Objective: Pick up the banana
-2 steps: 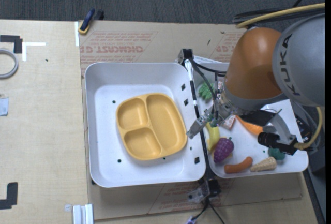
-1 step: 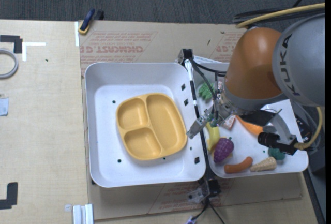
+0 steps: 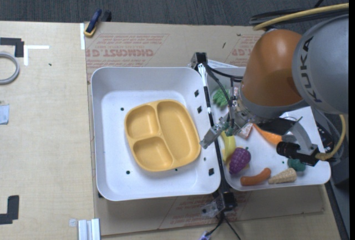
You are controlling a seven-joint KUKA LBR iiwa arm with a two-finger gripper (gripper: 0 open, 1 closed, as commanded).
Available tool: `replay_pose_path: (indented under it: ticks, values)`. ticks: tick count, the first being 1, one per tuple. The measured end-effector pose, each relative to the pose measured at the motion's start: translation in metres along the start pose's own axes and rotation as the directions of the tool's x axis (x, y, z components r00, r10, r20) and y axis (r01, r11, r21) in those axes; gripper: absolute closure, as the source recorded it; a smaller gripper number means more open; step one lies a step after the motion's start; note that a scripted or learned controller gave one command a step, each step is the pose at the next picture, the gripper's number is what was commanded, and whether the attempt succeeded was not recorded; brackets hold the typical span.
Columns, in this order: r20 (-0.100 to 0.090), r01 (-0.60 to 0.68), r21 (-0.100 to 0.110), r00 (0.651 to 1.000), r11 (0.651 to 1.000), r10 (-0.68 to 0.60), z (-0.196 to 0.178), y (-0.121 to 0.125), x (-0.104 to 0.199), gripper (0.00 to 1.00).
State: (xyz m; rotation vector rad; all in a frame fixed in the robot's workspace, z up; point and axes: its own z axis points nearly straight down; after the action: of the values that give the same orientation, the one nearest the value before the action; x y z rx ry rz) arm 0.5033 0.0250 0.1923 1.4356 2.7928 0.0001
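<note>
Currently the gripper (image 3: 221, 134) hangs at the right bin's (image 3: 316, 177) left edge, fingers spread apart, directly over the banana (image 3: 228, 145). Purple grapes (image 3: 239, 160) lie just beside the banana; the left bin (image 3: 111, 95) holds a yellow divided plate (image 3: 161, 134).

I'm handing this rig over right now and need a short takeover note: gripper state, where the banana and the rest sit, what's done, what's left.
Gripper: low at the right bin's left edge, over the banana; grip state unclear.
Banana: lying in the right bin beside the grapes, not lifted.
Nearby: carrot, sausage, corn.
Left bin: yellow divided plate.
Done: approach.
Left: grasp and lift.
</note>
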Motion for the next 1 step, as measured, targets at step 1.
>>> replay_pose_path:
  ticks: [1]
  values:
    - [0.0,0.0,0.0,1.0,1.0,0.0,0.0,0.0,0.0,0.0]
